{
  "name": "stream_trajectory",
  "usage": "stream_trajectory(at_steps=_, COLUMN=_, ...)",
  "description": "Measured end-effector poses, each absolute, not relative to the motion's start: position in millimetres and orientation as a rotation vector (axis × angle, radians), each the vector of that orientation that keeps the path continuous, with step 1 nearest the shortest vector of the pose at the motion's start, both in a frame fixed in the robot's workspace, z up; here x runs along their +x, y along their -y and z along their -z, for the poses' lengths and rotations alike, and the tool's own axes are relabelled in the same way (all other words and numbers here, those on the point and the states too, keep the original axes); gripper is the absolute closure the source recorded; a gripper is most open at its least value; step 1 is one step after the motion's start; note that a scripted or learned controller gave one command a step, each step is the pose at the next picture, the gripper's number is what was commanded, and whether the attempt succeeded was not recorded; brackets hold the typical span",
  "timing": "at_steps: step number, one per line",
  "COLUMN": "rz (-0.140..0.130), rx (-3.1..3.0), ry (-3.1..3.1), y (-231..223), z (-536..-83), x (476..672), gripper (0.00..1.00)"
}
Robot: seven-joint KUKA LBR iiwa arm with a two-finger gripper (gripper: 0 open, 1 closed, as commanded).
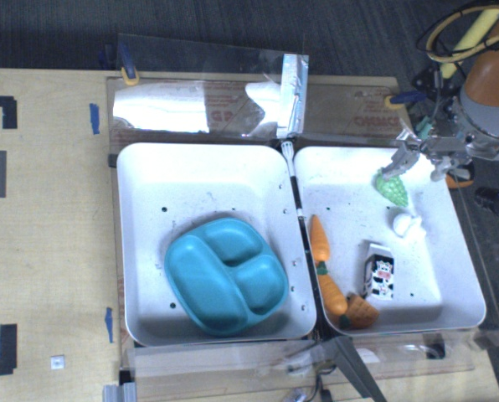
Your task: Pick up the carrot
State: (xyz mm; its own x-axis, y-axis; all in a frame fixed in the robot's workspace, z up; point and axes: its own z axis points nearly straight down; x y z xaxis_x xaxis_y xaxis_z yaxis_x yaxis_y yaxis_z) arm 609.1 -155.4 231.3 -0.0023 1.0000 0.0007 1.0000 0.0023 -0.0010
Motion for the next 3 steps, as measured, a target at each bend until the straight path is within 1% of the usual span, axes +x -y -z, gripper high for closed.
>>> stream_trajectory(at_steps=1, rz=-0.002, rx=-2.005, ry=2.414, y=76.5, z=-183.3, x=532.1, gripper=0.0)
stream_trajectory(at_steps=2, rz=0.003, rx=-1.767, ry=2.607, y=100.1, z=-87.7, x=561.6, gripper=0.0)
stream_trajectory(at_steps=3, rz=0.004, rx=-1.271, ry=2.88, y=63.6, z=-186.3, x=550.8, gripper=0.0)
